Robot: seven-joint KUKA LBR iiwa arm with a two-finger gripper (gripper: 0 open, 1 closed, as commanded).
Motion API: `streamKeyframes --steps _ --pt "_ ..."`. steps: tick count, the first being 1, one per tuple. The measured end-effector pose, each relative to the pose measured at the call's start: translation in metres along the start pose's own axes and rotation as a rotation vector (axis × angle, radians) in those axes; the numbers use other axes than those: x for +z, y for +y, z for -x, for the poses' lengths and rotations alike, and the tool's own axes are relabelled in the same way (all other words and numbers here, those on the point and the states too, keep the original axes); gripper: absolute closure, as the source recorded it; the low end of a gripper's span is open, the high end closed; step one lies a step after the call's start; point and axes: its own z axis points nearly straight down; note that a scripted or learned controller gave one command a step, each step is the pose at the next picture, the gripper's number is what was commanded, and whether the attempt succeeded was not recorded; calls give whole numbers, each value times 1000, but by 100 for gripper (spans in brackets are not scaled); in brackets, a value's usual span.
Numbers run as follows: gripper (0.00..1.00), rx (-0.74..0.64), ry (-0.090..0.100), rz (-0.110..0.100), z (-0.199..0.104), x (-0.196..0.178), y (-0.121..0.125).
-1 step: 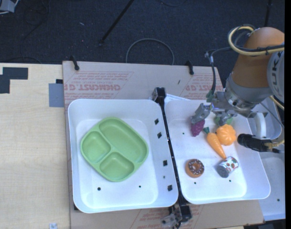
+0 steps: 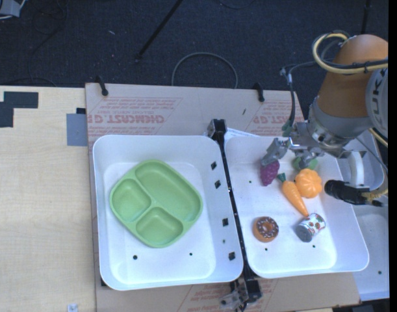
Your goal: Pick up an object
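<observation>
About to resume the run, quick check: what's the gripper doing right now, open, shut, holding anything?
Gripper: over the right bin, just above the purple grapes. Cannot be told whether it is open, shut or gripping anything.

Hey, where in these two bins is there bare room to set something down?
In the right bin, bare floor runs along the near edge, below the donut and small can. Its far half is crowded: grapes, carrot, orange fruit, and the gripper above. In the left bin, the green divided plate leaves bare strips along the walls.
</observation>
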Motion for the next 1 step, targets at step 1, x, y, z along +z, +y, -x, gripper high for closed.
streamKeyframes --steps 1 --pt "0 1 0 -4 -4 64 -2"
